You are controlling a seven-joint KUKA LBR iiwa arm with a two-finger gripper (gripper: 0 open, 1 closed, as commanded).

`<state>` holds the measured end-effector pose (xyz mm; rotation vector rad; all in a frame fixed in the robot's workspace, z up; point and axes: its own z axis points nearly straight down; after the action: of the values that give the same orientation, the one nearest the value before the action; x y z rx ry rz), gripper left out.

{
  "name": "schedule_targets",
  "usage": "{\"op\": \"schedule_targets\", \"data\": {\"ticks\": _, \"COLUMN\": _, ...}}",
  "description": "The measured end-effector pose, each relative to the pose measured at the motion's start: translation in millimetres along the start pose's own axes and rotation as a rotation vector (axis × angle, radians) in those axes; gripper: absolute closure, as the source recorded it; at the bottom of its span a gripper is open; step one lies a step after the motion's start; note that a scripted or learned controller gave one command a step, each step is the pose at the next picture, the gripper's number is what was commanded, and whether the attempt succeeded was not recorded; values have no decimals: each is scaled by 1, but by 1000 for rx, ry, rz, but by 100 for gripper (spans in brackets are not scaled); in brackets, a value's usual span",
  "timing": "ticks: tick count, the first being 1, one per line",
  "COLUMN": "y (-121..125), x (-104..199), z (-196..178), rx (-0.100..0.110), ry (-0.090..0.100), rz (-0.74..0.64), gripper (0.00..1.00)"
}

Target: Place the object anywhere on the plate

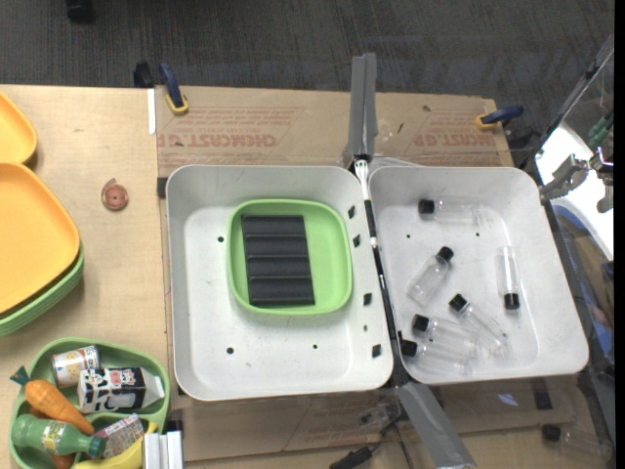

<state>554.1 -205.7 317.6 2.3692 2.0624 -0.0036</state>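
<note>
Two white bins (186, 291); one green plate (337, 262); about six clear black-capped vials (431, 274).

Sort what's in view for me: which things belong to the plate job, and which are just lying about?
Job:
green plate in the left bin
clear vials in the right bin

Lying about:
yellow plates
bowl of toy food
clamps

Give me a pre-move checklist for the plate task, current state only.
1. Green plate sits flat in the left bin: ok.
2. Plate surface free: not ok, a black ridged block covers its middle.
3. Objects available: ok, clear vials with black caps lie scattered in the right bin.
4. Vials separated enough to pick one: cannot tell, the lower ones overlap.
5. Divider between the bins stands in the transfer path: ok, noted.
</note>
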Motion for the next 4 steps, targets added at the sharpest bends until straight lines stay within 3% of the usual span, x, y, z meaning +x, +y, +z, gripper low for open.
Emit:
{"op": "schedule_targets", "data": {"ticks": 1, "y": -46, "x": -5, "z": -102, "rx": 1, "ry": 0, "rz": 370, "gripper": 0}}
{"op": "schedule_targets", "data": {"ticks": 2, "y": -64, "x": -3, "z": -123, "rx": 2, "ry": -1, "rz": 792, "gripper": 0}}
{"op": "schedule_targets", "data": {"ticks": 3, "y": -77, "x": -3, "z": 16, "rx": 5, "ry": -1, "rz": 1086, "gripper": 0}}
{"op": "schedule_targets", "data": {"ticks": 4, "y": -73, "x": -27, "z": -123, "rx": 4, "ry": -2, "rz": 1228, "gripper": 0}}
